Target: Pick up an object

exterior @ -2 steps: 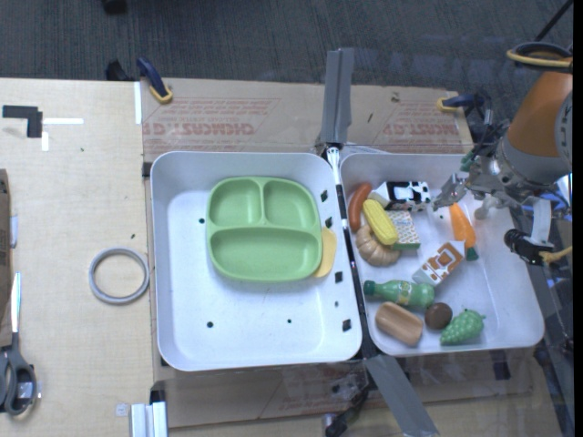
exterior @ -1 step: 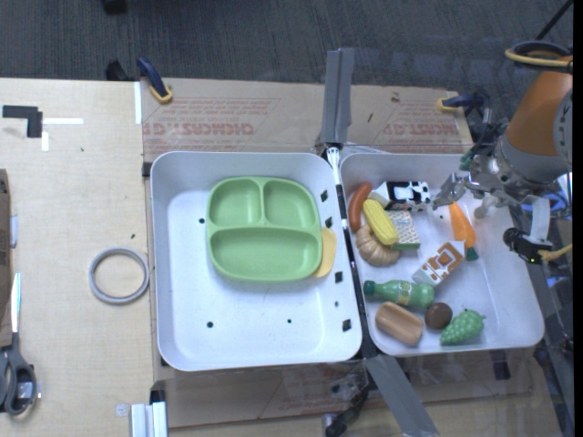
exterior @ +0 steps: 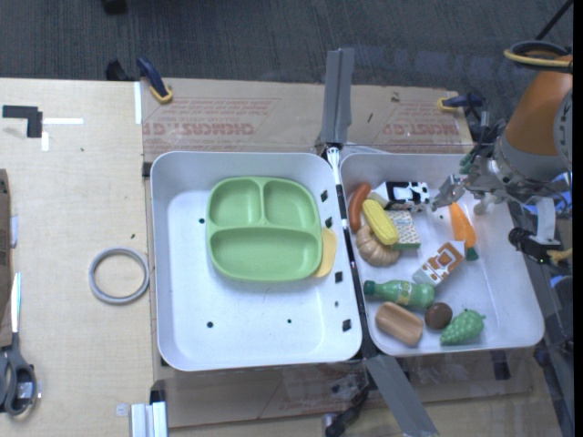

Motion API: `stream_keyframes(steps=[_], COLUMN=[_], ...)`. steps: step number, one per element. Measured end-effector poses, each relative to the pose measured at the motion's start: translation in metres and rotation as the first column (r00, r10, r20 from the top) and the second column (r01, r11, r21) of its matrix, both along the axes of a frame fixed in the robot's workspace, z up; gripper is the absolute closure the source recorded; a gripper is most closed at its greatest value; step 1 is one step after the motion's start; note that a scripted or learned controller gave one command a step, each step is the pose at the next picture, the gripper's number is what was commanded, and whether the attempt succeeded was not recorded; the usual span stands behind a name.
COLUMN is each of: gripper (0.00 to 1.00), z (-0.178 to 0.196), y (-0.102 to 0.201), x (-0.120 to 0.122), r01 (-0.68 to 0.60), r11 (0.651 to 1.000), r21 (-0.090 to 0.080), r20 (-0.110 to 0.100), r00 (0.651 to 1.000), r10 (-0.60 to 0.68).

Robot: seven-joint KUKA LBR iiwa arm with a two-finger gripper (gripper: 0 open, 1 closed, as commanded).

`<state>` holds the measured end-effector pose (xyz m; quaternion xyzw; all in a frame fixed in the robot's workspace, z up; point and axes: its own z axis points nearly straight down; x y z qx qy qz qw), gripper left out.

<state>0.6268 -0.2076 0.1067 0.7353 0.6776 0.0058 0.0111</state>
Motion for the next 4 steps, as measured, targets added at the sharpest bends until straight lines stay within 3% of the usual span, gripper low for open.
stream_keyframes(steps=[1,2,4], gripper=[0.00,0.00,0.00], z=[0.001,0.000,0.001], y=[-0.005,-0.004,-0.007], x=[0.008,0.015,-0.005], r01=[-0.040,-0.086,-0.152], r11=[0.999,0.996,0.988], r21=[0.009,0.003,0.001], r20=[-0.001,-0.002,0.010], r00=[0.999,0.996,0.988], r10=[0.040,0.086,0.152])
